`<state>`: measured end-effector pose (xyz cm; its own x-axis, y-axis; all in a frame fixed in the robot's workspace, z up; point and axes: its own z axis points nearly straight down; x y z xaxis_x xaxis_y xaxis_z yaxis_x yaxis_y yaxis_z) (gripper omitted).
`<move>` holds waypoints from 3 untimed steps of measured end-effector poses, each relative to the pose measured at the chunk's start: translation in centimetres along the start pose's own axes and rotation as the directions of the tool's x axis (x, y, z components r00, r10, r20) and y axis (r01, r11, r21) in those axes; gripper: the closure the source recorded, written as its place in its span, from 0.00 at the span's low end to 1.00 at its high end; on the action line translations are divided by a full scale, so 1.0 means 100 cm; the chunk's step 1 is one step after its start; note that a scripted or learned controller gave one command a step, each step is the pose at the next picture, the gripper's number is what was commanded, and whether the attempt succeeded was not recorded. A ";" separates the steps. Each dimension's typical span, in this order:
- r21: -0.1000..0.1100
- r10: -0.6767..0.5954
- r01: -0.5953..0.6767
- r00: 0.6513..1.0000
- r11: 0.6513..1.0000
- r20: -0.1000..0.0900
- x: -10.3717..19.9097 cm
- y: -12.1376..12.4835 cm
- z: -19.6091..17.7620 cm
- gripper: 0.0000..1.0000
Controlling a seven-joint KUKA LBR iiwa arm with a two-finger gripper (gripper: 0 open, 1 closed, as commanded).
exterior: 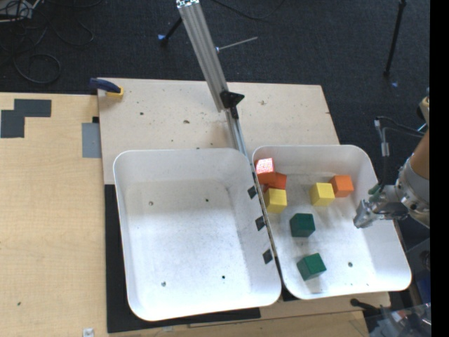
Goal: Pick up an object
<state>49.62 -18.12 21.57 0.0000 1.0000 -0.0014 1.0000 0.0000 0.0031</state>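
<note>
The right bin (365,276) holds several small blocks. An orange block (272,180) with a bright glare on its top sits by the divider, touching a yellow block (276,199) just in front of it. Another yellow block (323,193) and an orange block (343,185) lie side by side further right. Two dark green blocks (302,225) (311,265) rest nearer the front. My gripper (365,215) hangs over the bin's right side, right of all the blocks, with nothing visible between its fingers.
The left bin (133,258) stands beside the right one, with black clips along the shared wall (259,223). A slanted metal pole (207,55) rises behind the bins. A blue and yellow clamp (106,87) lies on the bench's far left corner.
</note>
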 end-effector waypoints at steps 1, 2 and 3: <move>0.003 -0.001 0.001 1.000 1.000 -0.001 -0.001 0.000 -0.013 1.00; 0.005 -0.003 0.004 1.000 1.000 -0.004 0.042 0.010 -0.007 1.00; 0.007 -0.004 0.004 1.000 1.000 -0.004 0.091 0.019 0.003 1.00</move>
<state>51.48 -8.99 21.28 -0.0043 1.0000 0.0028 1.0000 0.0043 -0.0036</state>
